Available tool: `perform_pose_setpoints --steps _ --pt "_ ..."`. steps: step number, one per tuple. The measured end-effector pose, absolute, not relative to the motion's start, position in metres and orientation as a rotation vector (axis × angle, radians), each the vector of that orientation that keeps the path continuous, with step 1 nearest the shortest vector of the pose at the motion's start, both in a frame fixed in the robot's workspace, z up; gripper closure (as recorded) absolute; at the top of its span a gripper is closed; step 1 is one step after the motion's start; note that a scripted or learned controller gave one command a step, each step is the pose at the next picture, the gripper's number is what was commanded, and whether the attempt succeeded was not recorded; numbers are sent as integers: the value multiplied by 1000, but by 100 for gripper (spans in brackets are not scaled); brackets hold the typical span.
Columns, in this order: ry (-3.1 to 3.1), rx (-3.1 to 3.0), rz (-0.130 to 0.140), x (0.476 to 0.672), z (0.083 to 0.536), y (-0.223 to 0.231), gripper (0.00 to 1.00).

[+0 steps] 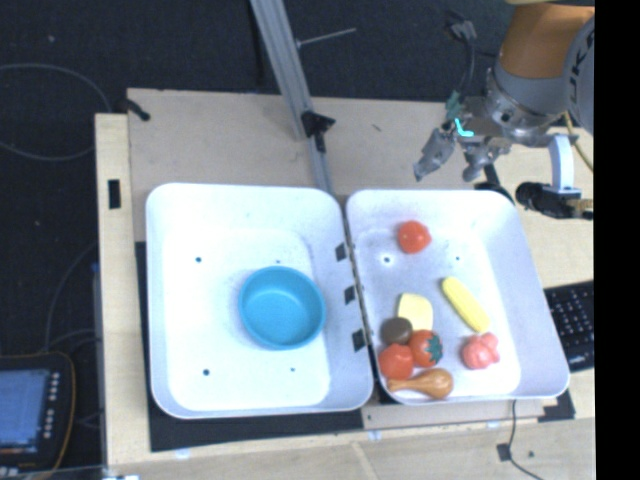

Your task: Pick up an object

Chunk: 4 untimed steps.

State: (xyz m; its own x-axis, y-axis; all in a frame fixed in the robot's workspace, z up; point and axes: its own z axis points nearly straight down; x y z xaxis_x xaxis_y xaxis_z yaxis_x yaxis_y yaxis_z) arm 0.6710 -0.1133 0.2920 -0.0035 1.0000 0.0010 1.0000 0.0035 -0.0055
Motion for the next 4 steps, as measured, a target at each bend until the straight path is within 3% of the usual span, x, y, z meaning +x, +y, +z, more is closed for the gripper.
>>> perform_pose_setpoints --steps 1,4 --pt "-2227 -2218 -2 672 296 -113 0" --pt "-2223 -2219 8 684 143 -117 0"
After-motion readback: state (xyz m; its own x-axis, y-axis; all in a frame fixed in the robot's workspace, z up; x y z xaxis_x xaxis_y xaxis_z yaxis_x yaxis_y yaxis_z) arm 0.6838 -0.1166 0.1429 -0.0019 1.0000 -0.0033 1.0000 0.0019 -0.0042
